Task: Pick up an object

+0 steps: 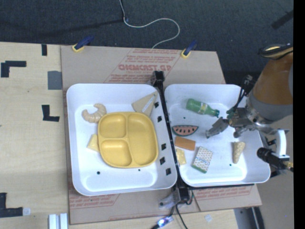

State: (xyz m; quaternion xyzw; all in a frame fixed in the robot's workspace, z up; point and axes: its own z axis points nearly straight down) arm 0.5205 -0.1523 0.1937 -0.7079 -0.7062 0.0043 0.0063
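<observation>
**Ana:** Gripper [223,129] first, please. Where is it, and is it holding anything?

**Ben:** It hangs over the right bin [217,179], at the end of the grey arm [271,92] that reaches in from the right. Its two fingers are spread apart, one pointing left, one pointing down. Nothing sits between them.

**Ana:** What could it pick up?

**Ben:** Several small things lie loose on the bin floor. A green bottle [202,108] lies on its side just up and left of the gripper. A watermelon slice [185,129] is further left, level with it. Below that is an orange block [185,143], and down-left a small patterned packet [202,159]. An ice cream cone [238,151] lies just below the gripper's right finger.

**Ana:** Which seems the target?

**Ben:** Hard to say. The open fingers suggest it is ready to descend; I'd guess the bottle or cone, being nearest.

**Ana:** And far left?

**Ben:** The other bin [78,175], with a yellow divided plate [127,139].
</observation>
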